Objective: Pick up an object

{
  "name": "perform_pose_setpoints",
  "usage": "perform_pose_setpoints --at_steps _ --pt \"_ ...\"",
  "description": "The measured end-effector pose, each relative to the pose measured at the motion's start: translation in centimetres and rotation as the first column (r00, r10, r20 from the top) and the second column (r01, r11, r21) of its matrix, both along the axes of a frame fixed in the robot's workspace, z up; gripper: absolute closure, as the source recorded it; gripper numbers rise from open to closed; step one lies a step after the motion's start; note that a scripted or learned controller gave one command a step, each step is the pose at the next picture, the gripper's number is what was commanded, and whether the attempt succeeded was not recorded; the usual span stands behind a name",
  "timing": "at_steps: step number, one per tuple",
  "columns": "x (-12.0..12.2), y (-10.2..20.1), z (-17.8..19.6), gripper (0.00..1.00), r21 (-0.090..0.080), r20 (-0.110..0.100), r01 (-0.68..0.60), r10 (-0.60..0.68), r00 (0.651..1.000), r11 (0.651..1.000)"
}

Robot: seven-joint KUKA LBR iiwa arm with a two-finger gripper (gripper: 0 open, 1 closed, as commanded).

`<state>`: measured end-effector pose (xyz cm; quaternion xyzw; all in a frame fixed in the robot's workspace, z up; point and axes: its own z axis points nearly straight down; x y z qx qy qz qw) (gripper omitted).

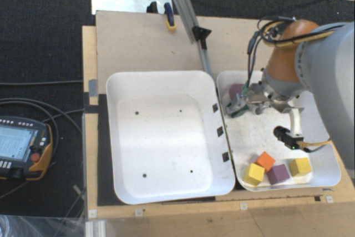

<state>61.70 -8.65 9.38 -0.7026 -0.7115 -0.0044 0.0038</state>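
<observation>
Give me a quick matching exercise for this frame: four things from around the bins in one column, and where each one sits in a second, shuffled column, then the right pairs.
Things:
1. orange block
2. purple block
3. gripper
4. teach pendant

Places:
A. on the floor left of the bench
B. low over the far left part of the right bin
C. near edge of the right bin, between two yellow blocks
D. just behind the row of blocks at the right bin's near edge

Pairs: 1-D, 2-C, 3-B, 4-A
</observation>
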Motion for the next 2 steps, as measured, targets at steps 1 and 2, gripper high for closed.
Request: perform_pose_setpoints --at_steps 1,2 --pt "4.0 0.8 -0.2 0.0 -0.011 0.006 0.003 -0.003 1.0 1.0" --pt "3.8 0.6 0.9 1.0 -0.014 0.004 0.002 -0.002 1.0 1.0"
